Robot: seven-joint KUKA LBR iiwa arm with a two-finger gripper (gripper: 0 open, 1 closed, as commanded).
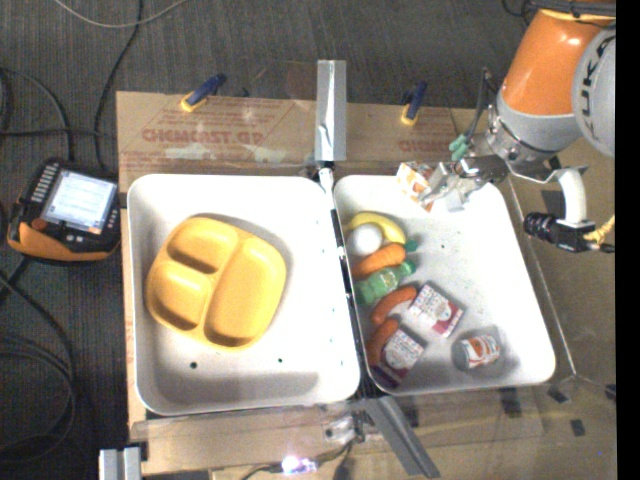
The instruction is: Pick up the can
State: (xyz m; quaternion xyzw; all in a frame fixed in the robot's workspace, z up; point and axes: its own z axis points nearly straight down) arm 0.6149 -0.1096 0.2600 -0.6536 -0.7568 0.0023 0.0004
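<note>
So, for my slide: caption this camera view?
Pincer grips a small carton above the right bin; can lies untouched.

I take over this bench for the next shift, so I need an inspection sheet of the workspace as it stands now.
Surface: two white bins side by side, left bin and right bin, on a cardboard-covered bench.
Job's things: can lying on its side near the right bin's front right corner, apart from the tool.
Clutter: yellow divided tray in the left bin; toy foods and small packets along the right bin's left side.
Grippers: tool over the right bin's back edge, a small packet beside it.
Cables: loose cables on the floor behind.
Surroundings: handheld control pendant left of the bench.
</note>
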